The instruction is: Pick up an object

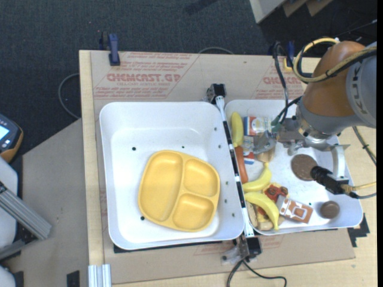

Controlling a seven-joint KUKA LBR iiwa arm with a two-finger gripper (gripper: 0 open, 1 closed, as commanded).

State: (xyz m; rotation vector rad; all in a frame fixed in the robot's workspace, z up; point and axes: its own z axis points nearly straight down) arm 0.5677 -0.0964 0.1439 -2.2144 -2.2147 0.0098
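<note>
Gripper (265, 141) low in the right bin (353, 211) near its left wall, its grasp not possible to tell, bananas (261, 197) at front-left, yellow tray (179, 189) in left bin (157, 119)

Grey arm (341, 94) bent low, tool (266, 142) pointing left

Bright, even light falls from overhead, and the white left bin (119, 160) nearly washes out with mild glare; shadows stay soft and short under the yellow tray (178, 189), the dark floor at upper left goes murky, and fine detail looks slightly soft
</note>
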